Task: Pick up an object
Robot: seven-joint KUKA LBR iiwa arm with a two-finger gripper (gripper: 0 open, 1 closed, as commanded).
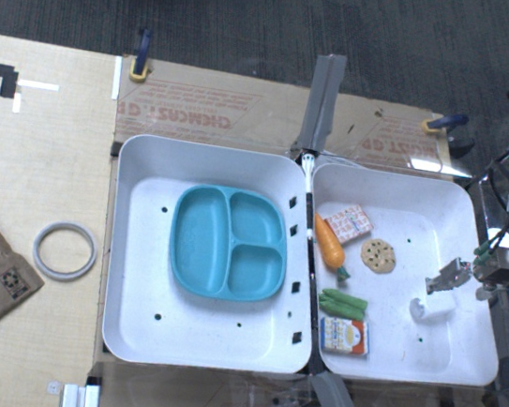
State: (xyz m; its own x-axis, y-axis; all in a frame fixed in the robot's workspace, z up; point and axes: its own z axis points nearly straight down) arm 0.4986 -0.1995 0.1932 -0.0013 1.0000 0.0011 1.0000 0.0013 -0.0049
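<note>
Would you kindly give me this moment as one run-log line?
gripper: over right bin, near right wall, holding nothing seen | carrot, cookie, green beans: untouched | blue tray: left bin

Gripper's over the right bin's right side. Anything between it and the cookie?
Nothing visible. The gripper sits right of the cookie, with only bare floor of the right bin between them. The carrot lies beyond it, further left.
</note>
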